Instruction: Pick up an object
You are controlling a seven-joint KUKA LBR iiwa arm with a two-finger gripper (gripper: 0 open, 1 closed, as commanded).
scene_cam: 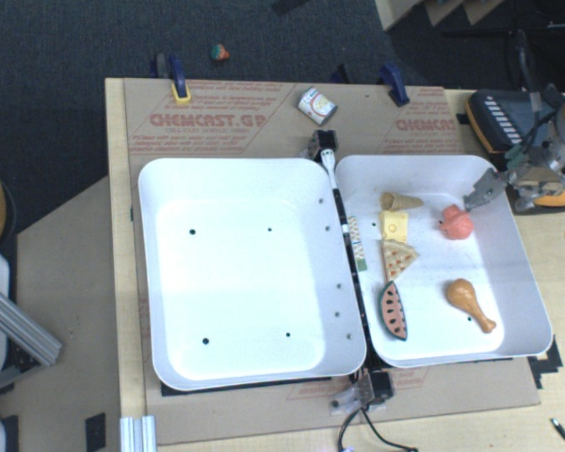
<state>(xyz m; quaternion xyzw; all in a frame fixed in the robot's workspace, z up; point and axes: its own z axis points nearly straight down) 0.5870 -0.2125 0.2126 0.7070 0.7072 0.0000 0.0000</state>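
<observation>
Bins, two, shallow and white, side by side on the counter, which carries a brown sheet printed with red lettering. Landmark for all places below: the black divider strip where the two bins meet.

Camera view:
- Left bin, left of the strip: bare white floor with four small dark dots.
- Right bin, right of the strip, holding six items.
- Cone-shaped tan piece, just right of the strip, toward the far end.
- Yellow block, directly below the cone, touching or nearly so.
- Tan wedge, below the yellow block, just right of the strip.
- Watermelon slice, red with dark rind, nearest the front end, near the strip.
- Chicken drumstick, brown, well right of the strip, toward the front.
- Pink round object, well right of the strip, level with the yellow block.
- Hand, grey, entering over the right bin's far right edge, its tip just above and right of the pink object; whether it touches is unclear, and whether it is open or closed cannot be told.
- Small white box, on the counter beyond the strip's far end.
- Blue clamps, at the counter's far edge.
</observation>
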